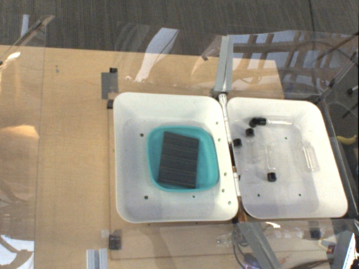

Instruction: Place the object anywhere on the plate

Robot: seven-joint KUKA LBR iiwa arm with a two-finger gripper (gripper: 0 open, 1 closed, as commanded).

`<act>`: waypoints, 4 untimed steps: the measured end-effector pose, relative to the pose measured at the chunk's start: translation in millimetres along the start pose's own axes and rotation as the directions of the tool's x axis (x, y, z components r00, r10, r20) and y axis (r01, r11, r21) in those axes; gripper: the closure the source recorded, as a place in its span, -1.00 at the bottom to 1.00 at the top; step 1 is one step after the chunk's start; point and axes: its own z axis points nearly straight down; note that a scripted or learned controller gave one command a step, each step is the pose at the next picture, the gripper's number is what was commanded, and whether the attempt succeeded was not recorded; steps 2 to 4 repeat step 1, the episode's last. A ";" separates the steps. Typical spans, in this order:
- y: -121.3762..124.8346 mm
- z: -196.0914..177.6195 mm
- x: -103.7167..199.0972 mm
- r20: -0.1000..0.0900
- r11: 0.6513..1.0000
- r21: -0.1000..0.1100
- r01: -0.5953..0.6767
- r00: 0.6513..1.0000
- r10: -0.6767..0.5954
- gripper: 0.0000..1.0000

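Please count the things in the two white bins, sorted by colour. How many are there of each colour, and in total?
Teal plate, left bin: 1
Dark grey ridged block, on the plate: 1
Small black pieces, right bin: 4
Total: 6

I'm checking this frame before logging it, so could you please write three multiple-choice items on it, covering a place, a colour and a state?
1. Where is the teal squarish plate?
A. left white bin
B. right white bin
C. on the wooden bench

2. What colour is the flat ribbed rectangular block?
A. red
B. dark grey
C. yellow

3. How does the block lie?
A. standing on end beside the plate
B. flat on the plate
C. hanging over the bin's rim

Key: 1 A, the plate sits in the left white bin. 2 B, its ribbed face reads dark grey. 3 B, teal shows on all sides of it.
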 end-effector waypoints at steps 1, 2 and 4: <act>15.2 2.6 80.2 0.002 1.000 0.000 0.008 1.000 -0.008 -1.00; 15.2 2.6 80.2 0.002 1.000 0.000 0.008 1.000 -0.008 -1.00; 15.2 2.6 80.2 0.002 1.000 0.000 0.008 1.000 -0.008 -1.00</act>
